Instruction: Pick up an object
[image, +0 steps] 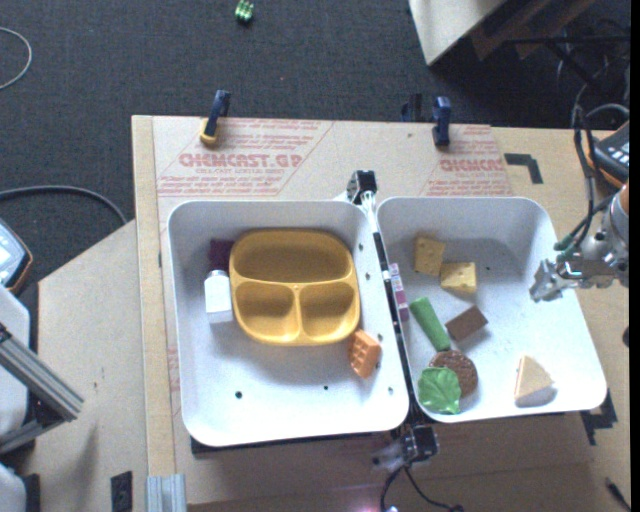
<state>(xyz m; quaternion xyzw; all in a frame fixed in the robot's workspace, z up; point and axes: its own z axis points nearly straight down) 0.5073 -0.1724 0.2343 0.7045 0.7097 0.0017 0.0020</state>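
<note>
Jaws (545, 283) hover at right bin's (500, 207) right rim, holding nothing.

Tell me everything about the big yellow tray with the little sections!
The yellow divided tray looks like smooth plastic, with rounded corners and three compartments: one long one across the far side and two smaller ones nearer the camera. It lies flat and right way up in the left bin, toward the far side. A small white bottle sits against its left edge, and an orange block lies by its near right corner.
</note>
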